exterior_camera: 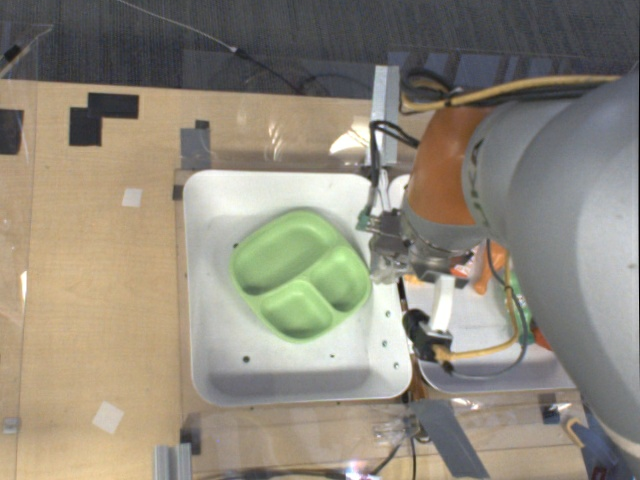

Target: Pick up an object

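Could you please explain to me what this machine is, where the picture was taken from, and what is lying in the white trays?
Gladly. The big grey shape with the orange band is a robot arm, reaching in from the right of the picture. The camera is fixed above the bench and looks down on it at a slant. On the bench stand two shallow white bins side by side. The left bin holds a green plate with three compartments, lying flat. The right bin is mostly hidden under the arm; some orange and green things peek out there, but I cannot tell what they are. The arm's gripper sits at the green plate's right rim, near the wall between the bins. The arm blocks the view of it, so I cannot say whether anything is held.
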Controlling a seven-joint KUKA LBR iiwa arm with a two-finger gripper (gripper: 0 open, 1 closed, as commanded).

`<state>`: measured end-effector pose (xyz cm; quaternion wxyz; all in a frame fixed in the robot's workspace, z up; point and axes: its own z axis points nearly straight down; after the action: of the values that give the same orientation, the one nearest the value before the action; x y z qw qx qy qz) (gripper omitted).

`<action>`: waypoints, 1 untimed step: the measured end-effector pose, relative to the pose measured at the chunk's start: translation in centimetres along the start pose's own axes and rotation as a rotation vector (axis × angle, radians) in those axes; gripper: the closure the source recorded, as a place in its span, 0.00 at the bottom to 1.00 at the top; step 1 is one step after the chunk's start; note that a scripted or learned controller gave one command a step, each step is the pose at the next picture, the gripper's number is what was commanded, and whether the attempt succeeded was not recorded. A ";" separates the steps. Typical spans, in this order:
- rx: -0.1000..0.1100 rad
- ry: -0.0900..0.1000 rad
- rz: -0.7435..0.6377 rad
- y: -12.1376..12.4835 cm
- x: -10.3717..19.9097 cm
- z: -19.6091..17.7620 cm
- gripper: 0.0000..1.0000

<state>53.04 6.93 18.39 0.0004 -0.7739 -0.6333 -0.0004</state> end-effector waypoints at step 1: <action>0.002 0.000 0.382 -4.4 5.8 4.1 1.00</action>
<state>49.83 13.51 14.29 0.0014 -0.8801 -0.4748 0.0003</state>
